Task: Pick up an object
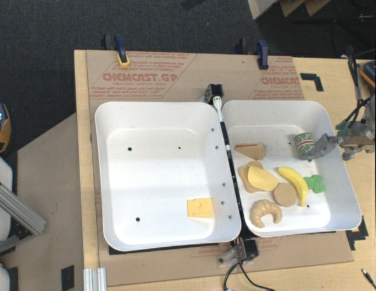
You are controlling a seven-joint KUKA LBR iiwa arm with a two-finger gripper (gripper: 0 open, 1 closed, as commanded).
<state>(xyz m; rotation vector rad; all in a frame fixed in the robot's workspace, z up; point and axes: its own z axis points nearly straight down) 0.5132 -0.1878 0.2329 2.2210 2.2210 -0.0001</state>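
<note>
The right bin (333, 217) holds several toy foods. They are a green-and-white can (303, 143), a banana (295, 183), a green broccoli piece (316, 184), a croissant (266, 212), a yellow chip-like piece (261, 177), a brown round piece (285, 195) and a sandwich slice (251, 151). In the left bin (115, 180) a yellow cheese block (200, 208) lies near the front right. My gripper (321, 146) reaches in low over the right bin's right rim. Its tip is right beside the can, on the can's right side.
Both bins sit on a brown board held by blue clamps (120, 46) at the back edge. A black bracket (213, 92) stands between the bins at the back. Cables (236, 265) run at the front.
</note>
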